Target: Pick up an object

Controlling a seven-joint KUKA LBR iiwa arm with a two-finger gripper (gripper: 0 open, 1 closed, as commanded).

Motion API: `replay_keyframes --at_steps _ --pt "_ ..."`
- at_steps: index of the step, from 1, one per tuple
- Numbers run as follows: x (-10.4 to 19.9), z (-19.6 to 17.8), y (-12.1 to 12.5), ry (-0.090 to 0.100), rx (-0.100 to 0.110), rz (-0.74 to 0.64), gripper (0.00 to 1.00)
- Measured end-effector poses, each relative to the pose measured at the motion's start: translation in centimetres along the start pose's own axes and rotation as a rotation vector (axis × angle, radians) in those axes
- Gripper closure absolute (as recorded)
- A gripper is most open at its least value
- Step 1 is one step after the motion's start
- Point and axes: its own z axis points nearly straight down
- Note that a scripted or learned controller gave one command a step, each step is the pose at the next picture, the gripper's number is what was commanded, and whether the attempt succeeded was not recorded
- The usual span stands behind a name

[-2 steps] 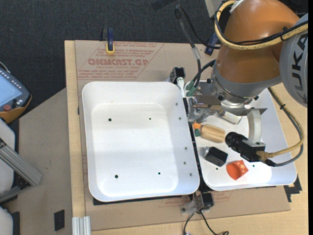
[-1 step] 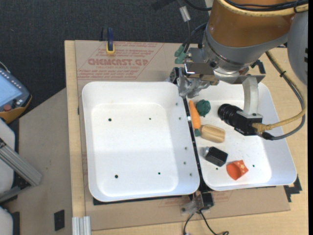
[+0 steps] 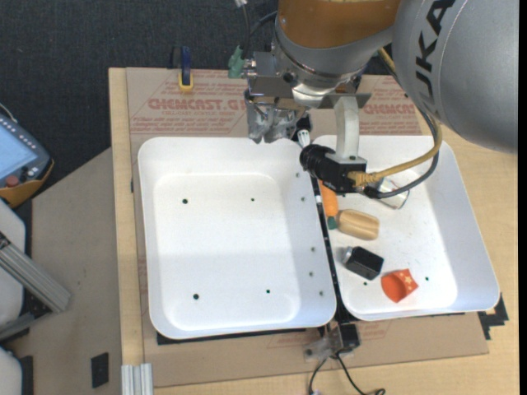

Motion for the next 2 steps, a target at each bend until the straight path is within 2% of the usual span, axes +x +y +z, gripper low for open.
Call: replay_keyframes --at_steps 1,2 --pt "4.45 -14.91 1.85 0.006 -0.015 -0.001 1.00" --pt "4.22 -13.94 1.78 -0.002 0.004 0.003 0.00"
